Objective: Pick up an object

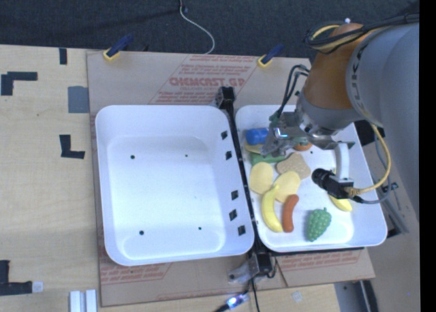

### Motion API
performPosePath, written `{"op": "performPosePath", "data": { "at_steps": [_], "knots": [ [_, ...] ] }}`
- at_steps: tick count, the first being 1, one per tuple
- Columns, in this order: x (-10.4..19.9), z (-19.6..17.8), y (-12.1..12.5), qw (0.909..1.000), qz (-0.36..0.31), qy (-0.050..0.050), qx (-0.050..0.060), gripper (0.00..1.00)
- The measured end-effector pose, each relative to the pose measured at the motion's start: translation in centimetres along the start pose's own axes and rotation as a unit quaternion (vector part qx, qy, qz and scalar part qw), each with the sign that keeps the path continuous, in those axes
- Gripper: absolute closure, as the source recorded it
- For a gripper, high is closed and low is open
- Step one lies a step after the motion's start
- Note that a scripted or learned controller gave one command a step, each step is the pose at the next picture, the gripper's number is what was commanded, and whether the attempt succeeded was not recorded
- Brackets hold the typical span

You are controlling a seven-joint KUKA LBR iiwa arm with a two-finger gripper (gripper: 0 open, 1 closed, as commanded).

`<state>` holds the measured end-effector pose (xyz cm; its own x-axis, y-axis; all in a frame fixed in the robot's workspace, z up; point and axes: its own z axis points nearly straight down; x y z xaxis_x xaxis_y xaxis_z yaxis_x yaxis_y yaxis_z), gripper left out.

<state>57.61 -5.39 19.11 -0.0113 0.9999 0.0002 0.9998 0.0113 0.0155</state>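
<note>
— Looking down, we are seeing the gripper point(281, 142) hanging low in the right bin point(364, 225), over the blue block point(256, 136) at the bin's far left corner.

— Are we seeing it pinching anything?

— We are not able to tell; the wrist is hiding that.

— Nearer us, the toy food is lying close together: a lemon point(261, 177), a banana point(271, 211), a sausage point(289, 212) and green grapes point(317, 223). The left bin point(109, 127) is sitting beside it on the surface point(41, 188).
</note>
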Motion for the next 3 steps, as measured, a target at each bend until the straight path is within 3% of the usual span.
{"op": "performPosePath", "data": {
  "at_steps": [1,2,3],
  "knots": [
    [6.4,0.7,-4.1,0.9999,0.003,0.000,0.010,1.00],
    [13.8,0.6,-7.6,1.0000,0.002,0.000,0.010,1.00],
    [16.5,-17.4,0.3,1.0000,0.003,0.001,-0.002,1.00]
  ]
}}
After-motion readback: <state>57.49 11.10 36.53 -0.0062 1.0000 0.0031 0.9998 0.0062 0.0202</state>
